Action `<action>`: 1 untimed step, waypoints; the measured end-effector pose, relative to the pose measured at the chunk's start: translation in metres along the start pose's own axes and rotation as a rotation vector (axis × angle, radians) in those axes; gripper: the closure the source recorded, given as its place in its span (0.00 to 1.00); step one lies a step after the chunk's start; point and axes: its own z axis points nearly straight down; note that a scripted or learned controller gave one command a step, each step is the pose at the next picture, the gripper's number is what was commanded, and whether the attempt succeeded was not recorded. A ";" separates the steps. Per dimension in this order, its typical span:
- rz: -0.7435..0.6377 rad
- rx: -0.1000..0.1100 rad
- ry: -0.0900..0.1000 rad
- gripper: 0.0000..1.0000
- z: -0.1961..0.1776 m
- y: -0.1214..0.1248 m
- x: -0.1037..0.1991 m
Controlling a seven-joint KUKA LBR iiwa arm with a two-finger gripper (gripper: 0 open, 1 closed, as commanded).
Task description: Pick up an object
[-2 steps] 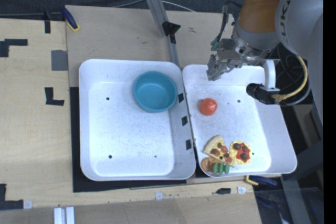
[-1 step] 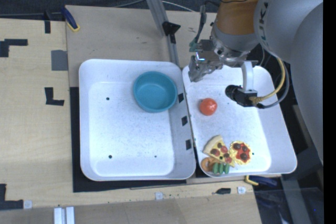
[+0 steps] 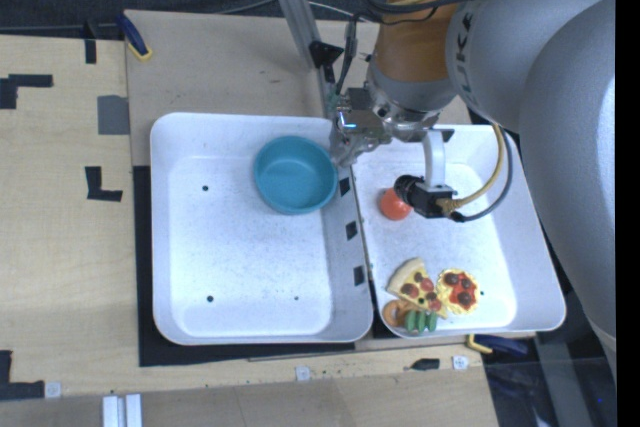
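Camera view: the gripper (image 3: 345, 147) hangs over the divide between the bins, right at the rim of the blue bowl (image 3: 294, 175) in the left bin (image 3: 190, 245), its grip impossible to read. Over in the right bin (image 3: 500, 245), a small red-orange ball (image 3: 394, 205) sits mid-bin and two pizza slices (image 3: 435, 293) lie near the front edge.

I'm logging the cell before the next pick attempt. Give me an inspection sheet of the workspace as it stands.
Surface: wooden bench bearing two white bins, left bin and right bin, side by side.
Job's things: blue bowl in the left bin's far right corner; small red object and toy pizza slices in the right bin.
Clutter: nothing seen.
Grippers: claw sits above the divide between the bins, next to the bowl; grasp state cannot be judged.
Cables: yellow cable loops over the right bin.
Surroundings: black tape marks on the bench, dark floor behind.
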 end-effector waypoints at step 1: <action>0.000 0.000 0.000 1.00 0.011 -0.007 0.045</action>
